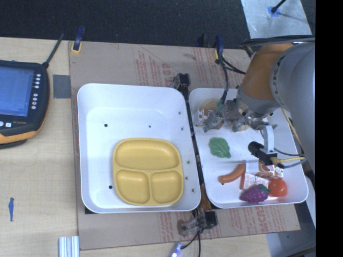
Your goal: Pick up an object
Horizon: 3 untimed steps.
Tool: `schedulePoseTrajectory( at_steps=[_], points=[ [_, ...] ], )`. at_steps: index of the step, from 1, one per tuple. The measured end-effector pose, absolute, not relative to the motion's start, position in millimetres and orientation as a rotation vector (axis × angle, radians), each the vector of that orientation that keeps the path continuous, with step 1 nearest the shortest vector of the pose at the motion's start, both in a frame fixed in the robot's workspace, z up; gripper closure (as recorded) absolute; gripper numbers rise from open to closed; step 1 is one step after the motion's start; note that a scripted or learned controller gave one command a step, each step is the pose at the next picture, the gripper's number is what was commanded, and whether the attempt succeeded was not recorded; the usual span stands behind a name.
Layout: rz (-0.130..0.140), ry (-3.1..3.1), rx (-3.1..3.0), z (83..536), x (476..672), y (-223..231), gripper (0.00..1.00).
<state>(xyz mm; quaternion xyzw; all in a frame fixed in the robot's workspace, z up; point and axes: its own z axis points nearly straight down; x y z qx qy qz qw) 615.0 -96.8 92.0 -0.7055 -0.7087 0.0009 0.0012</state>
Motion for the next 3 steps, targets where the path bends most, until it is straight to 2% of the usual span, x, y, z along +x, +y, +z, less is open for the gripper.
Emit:
schedulePoseTrajectory(
  at_steps=[1,2,3],
  points=[
    [0.057,-2.206,-2.200,91.6,648.0,-107.0,0.00],
    [0.029,-2.207,-2.198,92.8,650.5,-157.5,0.00],
    [0.022,-2.204,-2.189,90.5,651.2,-205.7,0.00]
  ],
)
